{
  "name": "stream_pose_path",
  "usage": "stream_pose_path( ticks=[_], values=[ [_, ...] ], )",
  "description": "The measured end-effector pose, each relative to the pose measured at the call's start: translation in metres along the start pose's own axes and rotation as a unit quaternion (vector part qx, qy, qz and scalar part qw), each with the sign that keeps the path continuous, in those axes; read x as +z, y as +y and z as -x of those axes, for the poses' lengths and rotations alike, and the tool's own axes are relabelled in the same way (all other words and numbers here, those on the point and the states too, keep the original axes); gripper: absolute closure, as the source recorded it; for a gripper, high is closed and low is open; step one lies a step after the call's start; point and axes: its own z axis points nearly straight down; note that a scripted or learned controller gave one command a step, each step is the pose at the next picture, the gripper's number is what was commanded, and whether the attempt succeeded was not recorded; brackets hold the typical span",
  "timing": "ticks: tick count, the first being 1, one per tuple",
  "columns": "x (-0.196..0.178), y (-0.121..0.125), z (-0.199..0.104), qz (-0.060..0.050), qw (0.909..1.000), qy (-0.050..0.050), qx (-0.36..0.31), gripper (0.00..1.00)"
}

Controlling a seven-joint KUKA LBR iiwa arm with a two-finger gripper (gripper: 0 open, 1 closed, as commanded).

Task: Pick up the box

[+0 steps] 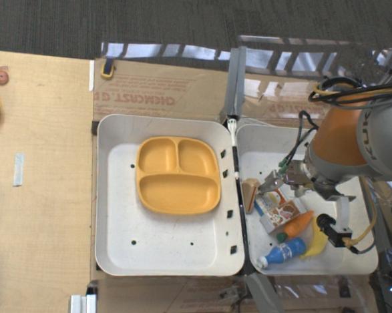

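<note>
The box (277, 212) is a small flat carton with colourful print, lying in the right bin (264, 140) near its middle. My gripper (278, 184) hangs just above the box's upper end, below the orange band of the arm, which reaches in from the right. The box lies on the bin floor, and its upper edge is partly hidden by the gripper.
Around the box lie a brown wedge-shaped item (249, 194), an orange carrot (298, 223), a yellow banana (318, 242) and a blue bottle (283, 252). The left bin (109, 247) holds a yellow divided plate (178, 175). Cables loop by the wrist.
</note>
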Motion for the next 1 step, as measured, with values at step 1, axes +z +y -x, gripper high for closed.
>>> stream_pose_path(
  ticks=[1],
  values=[
    [-0.0002,-0.0095,-0.0004,0.001,1.0000,0.000,-0.003,0.00]
  ],
)
